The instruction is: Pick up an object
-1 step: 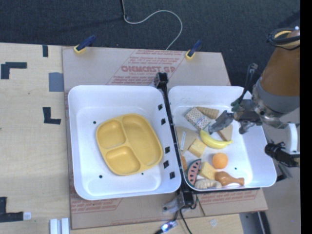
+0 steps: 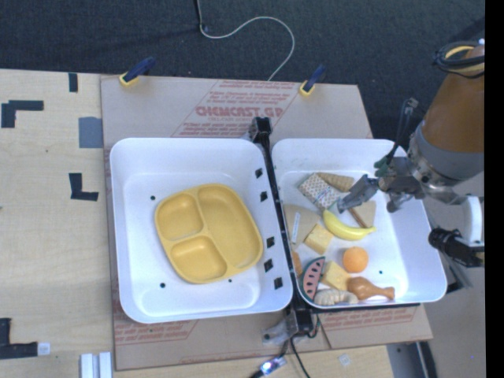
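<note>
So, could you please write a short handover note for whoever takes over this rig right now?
Gripper: low over the right bin, above the banana; nothing visibly held between its fingers.
Things: the banana, orange, watermelon slice, chicken drumstick and other toy food lie in the right bin. The yellow divided plate sits in the left bin.
Done: the arm has reached into the right bin.
Left: grasp one object and lift it.
</note>
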